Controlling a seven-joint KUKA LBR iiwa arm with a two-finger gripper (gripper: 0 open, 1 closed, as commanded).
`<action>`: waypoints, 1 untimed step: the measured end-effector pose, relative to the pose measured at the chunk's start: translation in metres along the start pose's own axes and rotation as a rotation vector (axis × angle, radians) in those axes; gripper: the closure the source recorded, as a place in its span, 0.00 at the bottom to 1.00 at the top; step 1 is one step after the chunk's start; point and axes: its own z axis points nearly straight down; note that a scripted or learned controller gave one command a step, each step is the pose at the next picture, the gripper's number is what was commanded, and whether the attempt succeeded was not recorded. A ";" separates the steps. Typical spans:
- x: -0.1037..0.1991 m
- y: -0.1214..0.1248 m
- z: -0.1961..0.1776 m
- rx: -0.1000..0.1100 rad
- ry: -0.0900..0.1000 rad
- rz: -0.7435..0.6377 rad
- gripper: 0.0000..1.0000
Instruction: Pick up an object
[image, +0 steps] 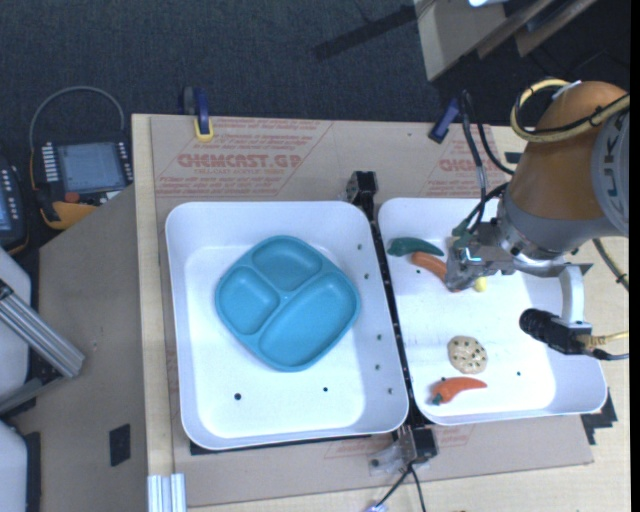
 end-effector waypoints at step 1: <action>0.047 -0.007 0.003 0.001 0.001 -0.001 1.00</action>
